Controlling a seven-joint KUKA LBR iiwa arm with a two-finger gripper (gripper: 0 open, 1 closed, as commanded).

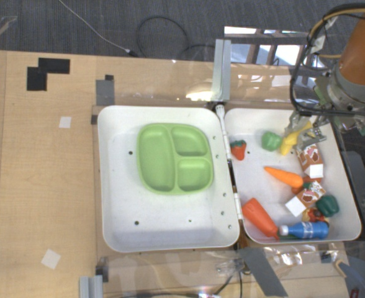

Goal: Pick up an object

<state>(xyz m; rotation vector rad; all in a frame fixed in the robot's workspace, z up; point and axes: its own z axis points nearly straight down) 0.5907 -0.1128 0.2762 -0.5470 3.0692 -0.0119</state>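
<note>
The left bin holds one thing: a light green divided plate with three compartments, one long at its left and two smaller at its right, lying flat near the middle of the bin.

The right bin holds many small toy foods. A small strawberry lies close to the wall between the bins. A green round piece lies in the upper part, touching a yellow banana-like piece at its right. Below them an orange carrot lies at a slant. Along the right side there are two brown cartons, each with a white square on it; any writing on them is too small to read. A dark green piece lies just beside the lower carton. Near the front wall lie an orange-red bottle-shaped piece and a blue bottle with a white cap, on its side; its label cannot be read.

The gripper hangs over the upper right of the right bin, just by the yellow piece. I cannot tell how the jaws stand, or if something is between them.
</note>
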